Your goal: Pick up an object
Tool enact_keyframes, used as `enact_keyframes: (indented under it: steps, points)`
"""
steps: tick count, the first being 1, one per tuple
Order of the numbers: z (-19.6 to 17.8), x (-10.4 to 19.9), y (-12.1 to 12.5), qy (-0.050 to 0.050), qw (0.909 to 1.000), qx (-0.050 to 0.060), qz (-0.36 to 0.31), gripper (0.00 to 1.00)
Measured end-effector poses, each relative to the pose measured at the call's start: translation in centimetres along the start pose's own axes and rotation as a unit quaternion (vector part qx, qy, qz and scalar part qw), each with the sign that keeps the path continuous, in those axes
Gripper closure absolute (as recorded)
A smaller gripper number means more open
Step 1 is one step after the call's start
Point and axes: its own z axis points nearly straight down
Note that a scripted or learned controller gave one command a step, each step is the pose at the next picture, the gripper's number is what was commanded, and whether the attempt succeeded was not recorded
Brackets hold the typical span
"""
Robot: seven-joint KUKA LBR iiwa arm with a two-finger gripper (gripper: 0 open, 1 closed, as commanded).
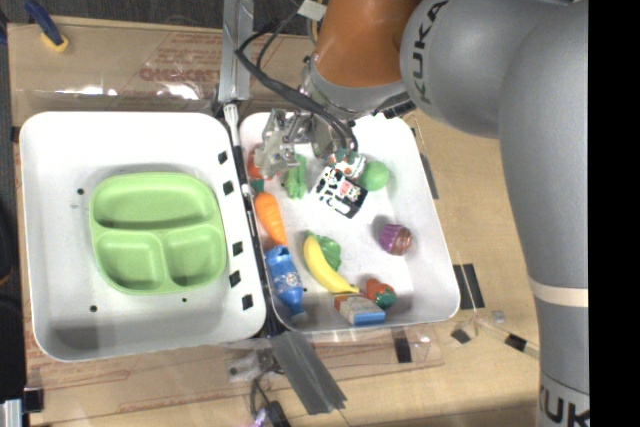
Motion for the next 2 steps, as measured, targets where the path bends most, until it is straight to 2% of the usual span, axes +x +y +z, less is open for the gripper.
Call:
enact_keyframes:
  steps: [1, 2]
  points:
    - [-5.7, -2.5, -5.5, -0.005, 0.9999, 0.001, -0.012, 1.00]
    - [-8.8, -0.6, -2.5, -0.004, 0.9983, 0.000, -0.058, 1.00]
